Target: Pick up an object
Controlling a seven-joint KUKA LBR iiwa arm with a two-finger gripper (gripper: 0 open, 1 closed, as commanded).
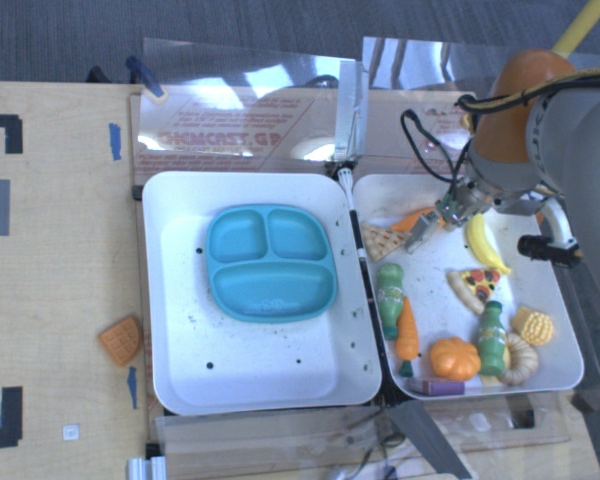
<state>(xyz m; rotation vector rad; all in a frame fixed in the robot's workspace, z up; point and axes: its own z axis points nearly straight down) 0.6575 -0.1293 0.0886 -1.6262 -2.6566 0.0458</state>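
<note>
I see the arm (pixel 540 118) reaching in from 3 o'clock over the right bin (pixel 570 368), its orange band at the frame's 1 o'clock. The jaws (pixel 430 230) hang low over the bin's upper left part, at about 10 o'clock within it, right at an orange carrot-like piece (pixel 412 220) and beside a waffle-patterned wedge (pixel 382 240). I cannot tell whether the jaws are open, closed or gripping anything; the tips blur into the clutter.

The other toy foods lie loose in the same bin: a banana (pixel 485 244) just at 3 o'clock of the jaws, a pizza slice (pixel 477 287) below it, corn (pixel 534 325) at 4 o'clock, a green bottle (pixel 492 336), an orange pumpkin (pixel 453 359) at 6 o'clock, and a carrot (pixel 407 329) with a green vegetable (pixel 390 292) along the left wall.

The left bin (pixel 180 368) holds a blue divided plate (pixel 271 263). On the surface (pixel 50 268) at 9 o'clock lies a small waffle piece (pixel 121 339).
</note>
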